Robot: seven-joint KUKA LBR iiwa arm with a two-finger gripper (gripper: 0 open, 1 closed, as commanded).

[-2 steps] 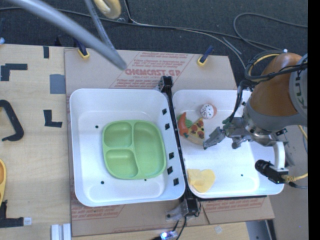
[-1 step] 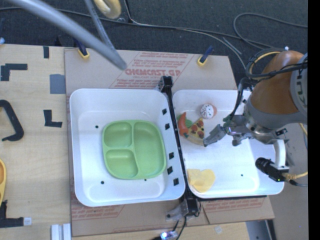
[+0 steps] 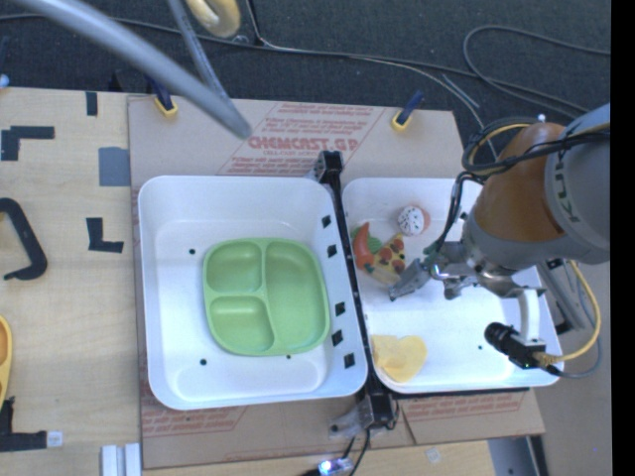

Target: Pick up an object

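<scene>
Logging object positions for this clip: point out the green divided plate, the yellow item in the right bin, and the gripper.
green divided plate (image 3: 266, 297): camera view, centre ridge.
yellow item (image 3: 400, 356): camera view, its middle.
gripper (image 3: 407, 286): camera view, between fingertips.

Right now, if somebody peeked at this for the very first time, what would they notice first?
Probably the bright green divided plate, sitting in the middle of the left bin. Next, the big grey and orange arm reaching in from the right over the right bin, its gripper low beside a small colourful toy. A pale yellow piece lies near that bin's front left corner.
</scene>
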